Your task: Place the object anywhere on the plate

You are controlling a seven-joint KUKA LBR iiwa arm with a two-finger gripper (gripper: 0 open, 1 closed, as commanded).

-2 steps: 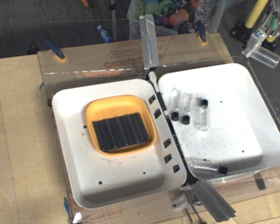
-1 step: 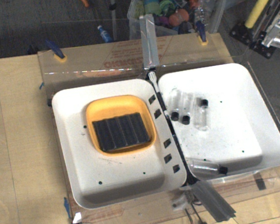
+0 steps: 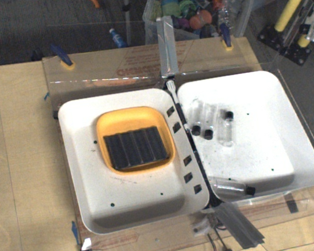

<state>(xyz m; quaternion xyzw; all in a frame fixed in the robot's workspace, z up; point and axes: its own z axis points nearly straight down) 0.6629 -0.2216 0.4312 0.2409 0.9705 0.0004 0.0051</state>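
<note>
Orange and shallow, the plate (image 3: pixel 134 138) sits in the middle of the left bin (image 3: pixel 92 200), with a dark ribbed tray (image 3: pixel 136 147) lying flat inside it. We read this layout as a deliberate split: the target waits alone on one side, and the things to be picked wait on the other.

Across the divider (image 3: pixel 184 147), in the right bin (image 3: pixel 274 134), we see a few clear vials with black caps (image 3: pixel 212 123) lying close together near the divider, well apart from the plate. One more vial (image 3: pixel 230 187) lies at the bin's near edge. We take one of these to be the object, though the task does not say which. None is on the plate yet.

As for the claw, we cannot tell its state. Placement, in our judgement, has not begun.
</note>
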